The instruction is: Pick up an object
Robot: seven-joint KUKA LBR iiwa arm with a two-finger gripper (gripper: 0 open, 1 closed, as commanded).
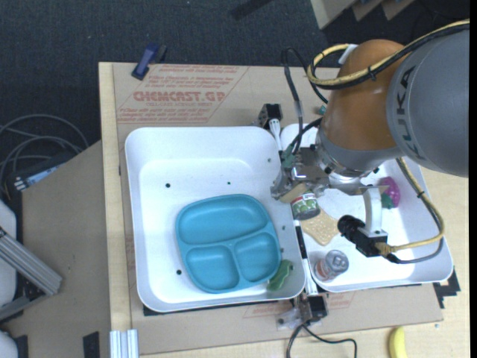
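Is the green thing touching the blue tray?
Touching. The camera view shows the green thing lying against the blue tray's lower right corner, with no gap visible.

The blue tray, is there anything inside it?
The blue tray lies in the left bin, and its three compartments look bare. A small green thing sits beside its lower right corner, not inside. What is underneath the tray is covered.

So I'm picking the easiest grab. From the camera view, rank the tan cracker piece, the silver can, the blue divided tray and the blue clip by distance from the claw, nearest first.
From the claw:
1. Tan cracker piece, just below it in the right bin.
2. Silver can, right bin's near edge.
3. Blue divided tray, left bin.
4. Blue clip, bench's far left corner.
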